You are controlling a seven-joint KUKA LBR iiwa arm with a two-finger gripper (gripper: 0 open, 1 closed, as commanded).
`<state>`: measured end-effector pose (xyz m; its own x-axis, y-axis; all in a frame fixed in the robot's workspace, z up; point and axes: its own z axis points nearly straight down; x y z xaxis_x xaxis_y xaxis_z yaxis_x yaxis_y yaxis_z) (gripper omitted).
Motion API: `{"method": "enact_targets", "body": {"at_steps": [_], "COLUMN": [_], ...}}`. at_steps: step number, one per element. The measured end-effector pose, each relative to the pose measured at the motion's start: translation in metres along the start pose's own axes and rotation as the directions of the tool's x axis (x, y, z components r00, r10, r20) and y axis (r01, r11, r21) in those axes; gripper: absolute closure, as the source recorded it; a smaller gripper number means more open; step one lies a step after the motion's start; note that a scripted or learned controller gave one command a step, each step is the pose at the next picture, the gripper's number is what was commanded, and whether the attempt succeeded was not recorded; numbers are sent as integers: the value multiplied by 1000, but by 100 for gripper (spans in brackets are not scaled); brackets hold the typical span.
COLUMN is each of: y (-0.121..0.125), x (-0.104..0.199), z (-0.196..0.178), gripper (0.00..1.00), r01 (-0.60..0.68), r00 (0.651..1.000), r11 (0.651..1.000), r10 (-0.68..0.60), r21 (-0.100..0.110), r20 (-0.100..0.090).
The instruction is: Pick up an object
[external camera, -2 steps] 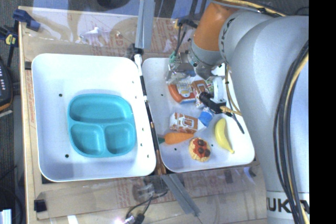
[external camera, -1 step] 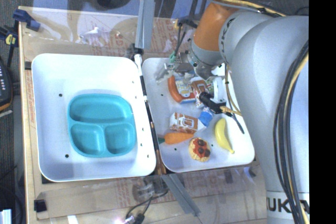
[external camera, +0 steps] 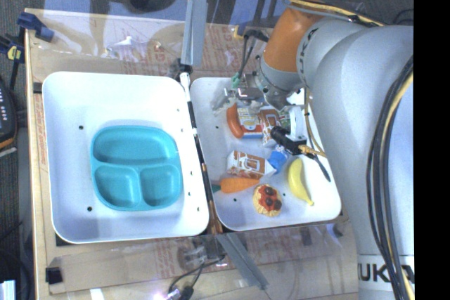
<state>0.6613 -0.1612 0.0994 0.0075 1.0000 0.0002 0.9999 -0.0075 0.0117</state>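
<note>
Hand (external camera: 247, 96) low over the right bin (external camera: 211, 151), can't tell its state. Sausage (external camera: 234, 122), packet (external camera: 247, 164), carrot (external camera: 239, 185) crowded together; grab may slip or miss.

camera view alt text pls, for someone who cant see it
A grey robot arm reaches from the right, its gripper low over the far end of the right white bin, which holds toy food: a banana, a carrot, a small tart and packets. The left white bin holds a blue divided tray.
</note>
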Motion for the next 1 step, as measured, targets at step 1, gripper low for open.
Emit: {"method": "enact_targets", "body": {"at_steps": [1], "y": [2], "x": [1], "z": [-12], "gripper": [100], "r01": [5], "r00": [1000], "r11": [1000], "r10": [-5], "r21": [-4], "r20": [0]}}
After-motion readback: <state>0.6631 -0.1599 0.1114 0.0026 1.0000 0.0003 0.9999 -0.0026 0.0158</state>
